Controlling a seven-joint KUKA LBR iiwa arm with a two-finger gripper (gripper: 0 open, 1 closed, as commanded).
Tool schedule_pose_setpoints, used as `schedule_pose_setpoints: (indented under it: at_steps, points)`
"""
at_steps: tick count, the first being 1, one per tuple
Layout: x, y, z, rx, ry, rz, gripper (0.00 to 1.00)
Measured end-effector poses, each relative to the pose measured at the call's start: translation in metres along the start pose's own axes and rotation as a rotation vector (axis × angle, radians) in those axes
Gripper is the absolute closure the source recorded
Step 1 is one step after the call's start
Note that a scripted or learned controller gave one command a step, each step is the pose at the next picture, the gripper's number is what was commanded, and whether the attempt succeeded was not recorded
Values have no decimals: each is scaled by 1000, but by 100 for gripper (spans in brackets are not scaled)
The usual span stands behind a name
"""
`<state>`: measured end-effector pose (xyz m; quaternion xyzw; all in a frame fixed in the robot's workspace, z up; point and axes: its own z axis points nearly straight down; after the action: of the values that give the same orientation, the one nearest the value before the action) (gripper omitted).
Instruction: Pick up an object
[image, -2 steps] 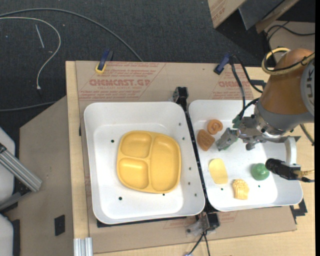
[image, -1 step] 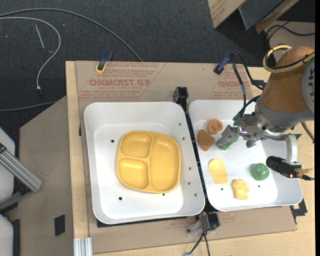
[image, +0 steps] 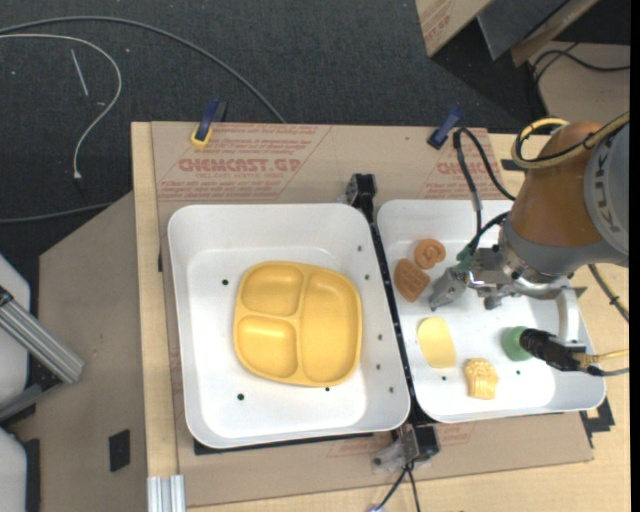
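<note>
At six o'clock in the right bin (image: 560, 398) lies a yellow corn piece (image: 481, 378), a green item (image: 516, 343) at four o'clock, a pale yellow slab (image: 436, 341) just left. Above them hangs the gripper (image: 462, 287); whether it is spread or closed, I cannot tell. Farther back, at ten o'clock, sit a brown bread piece (image: 410, 279) and a round cookie (image: 430, 253). The left bin (image: 200, 240) holds a yellow divided plate (image: 297, 322).
</note>
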<state>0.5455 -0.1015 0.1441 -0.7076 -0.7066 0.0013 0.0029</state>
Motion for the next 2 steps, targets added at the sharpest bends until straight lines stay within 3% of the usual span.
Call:
schedule_pose_setpoints:
  at_steps: [1, 2]
  points:
    - [1, -1, 52, 1, 0, -1, 0]
    - [1, 1, 39, -5, 0, 0, 100]
